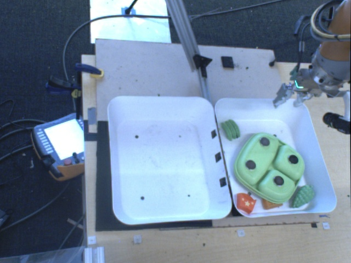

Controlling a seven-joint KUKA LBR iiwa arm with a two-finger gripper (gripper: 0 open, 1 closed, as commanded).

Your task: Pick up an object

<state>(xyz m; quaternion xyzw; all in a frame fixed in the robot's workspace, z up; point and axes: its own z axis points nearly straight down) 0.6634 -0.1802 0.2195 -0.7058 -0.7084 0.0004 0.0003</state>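
Observation:
My gripper hangs over the far rim of the right bin, fingers spread open with nothing between them. Below it in that bin lie a large light-green sectioned tray, a small ribbed green piece near the bin's left wall, a red piece with a star, an orange piece partly under the tray, and a dark green bumpy piece at the near right corner.
The left bin sits beside the right one, sharing a middle edge with black clips. A slanted metal pole crosses the bench's far side. A teach pendant and cables lie on the floor at left.

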